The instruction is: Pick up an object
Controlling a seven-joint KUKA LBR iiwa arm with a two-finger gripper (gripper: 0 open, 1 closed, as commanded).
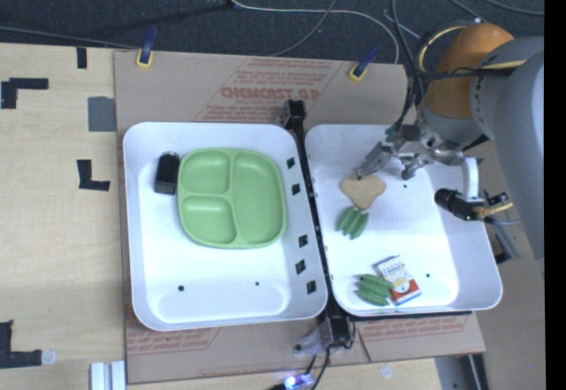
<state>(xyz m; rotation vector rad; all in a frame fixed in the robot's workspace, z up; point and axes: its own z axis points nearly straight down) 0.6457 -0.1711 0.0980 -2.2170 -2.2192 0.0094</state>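
The grey arm [508, 114] is cut off at the frame's right edge, its orange band bulking over the right bin [460, 278] and hiding that bin's far right corner, while the wrist slants down and left. The jaws [376, 165] hang just above a tan heart-shaped piece [363, 192]; how far they are parted I cannot tell, and nothing shows between them. A green divided plate [233, 198] and small black block [166, 173] lie in the left bin [212, 304]; green pods [352, 222] and a small carton [396, 279], its print unreadable, lie nearer.
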